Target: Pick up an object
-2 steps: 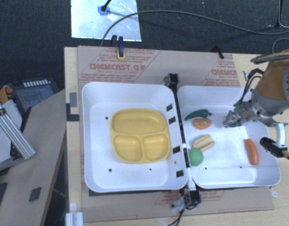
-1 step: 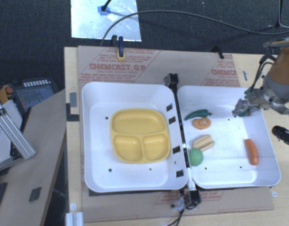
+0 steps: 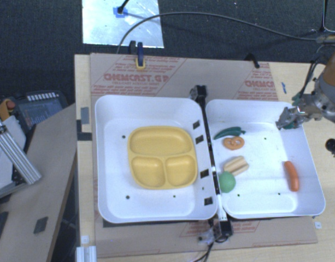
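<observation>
Bench (image 3: 85,146) of pale wood carries a brown cardboard sheet (image 3: 156,75) printed with red lettering, and on that sheet stand two shallow white plastic bins side by side. The left bin (image 3: 110,146) holds one item: a yellow plastic tray (image 3: 160,157) divided into three compartments, lying flat near the bin's centre, with nothing in its compartments. A black divider strip (image 3: 206,146) runs between the two bins.

The right bin (image 3: 265,201) holds five small objects. Nearest the divider, at the lower left, a round green ball (image 3: 227,182) lies touching or just beside a tan bun-shaped piece (image 3: 236,165). Above these sit an orange pretzel-shaped piece (image 3: 233,142) and, above it, a dark green pepper-shaped piece (image 3: 229,132), close together. Well apart, toward the bin's right wall, an orange-red sausage-shaped piece (image 3: 292,176) lies on its own on the floor.

The grey two-finger gripper (image 3: 288,120) hangs over the upper right corner of the right bin, above the sausage-shaped piece and well clear of it. Nothing is seen between its fingers. How far the fingers are parted cannot be told at this scale.
</observation>
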Controlling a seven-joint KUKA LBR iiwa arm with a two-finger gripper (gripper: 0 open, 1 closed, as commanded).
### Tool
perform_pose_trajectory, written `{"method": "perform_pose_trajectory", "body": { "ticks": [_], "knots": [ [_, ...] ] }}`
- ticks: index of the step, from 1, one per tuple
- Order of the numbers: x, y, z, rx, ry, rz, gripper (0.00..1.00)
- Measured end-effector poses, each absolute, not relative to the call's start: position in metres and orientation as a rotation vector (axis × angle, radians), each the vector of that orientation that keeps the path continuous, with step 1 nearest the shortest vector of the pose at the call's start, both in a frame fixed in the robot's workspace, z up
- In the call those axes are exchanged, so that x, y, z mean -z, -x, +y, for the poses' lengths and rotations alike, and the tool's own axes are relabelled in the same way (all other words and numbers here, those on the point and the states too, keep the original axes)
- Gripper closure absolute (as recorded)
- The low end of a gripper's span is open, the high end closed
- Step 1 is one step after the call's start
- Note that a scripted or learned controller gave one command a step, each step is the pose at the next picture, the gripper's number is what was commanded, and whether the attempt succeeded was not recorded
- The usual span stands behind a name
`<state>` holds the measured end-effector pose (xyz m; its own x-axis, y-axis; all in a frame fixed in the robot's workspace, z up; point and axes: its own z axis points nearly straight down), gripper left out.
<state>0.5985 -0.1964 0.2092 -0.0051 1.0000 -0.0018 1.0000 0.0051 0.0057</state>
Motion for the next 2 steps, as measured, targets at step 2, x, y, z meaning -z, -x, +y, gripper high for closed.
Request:
{"method": "perform_pose_trajectory", "body": {
  "ticks": [2],
  "knots": [
    [-0.260,-0.598,-0.138,-0.004,-2.209,2.231,1.00]
  ]
}}
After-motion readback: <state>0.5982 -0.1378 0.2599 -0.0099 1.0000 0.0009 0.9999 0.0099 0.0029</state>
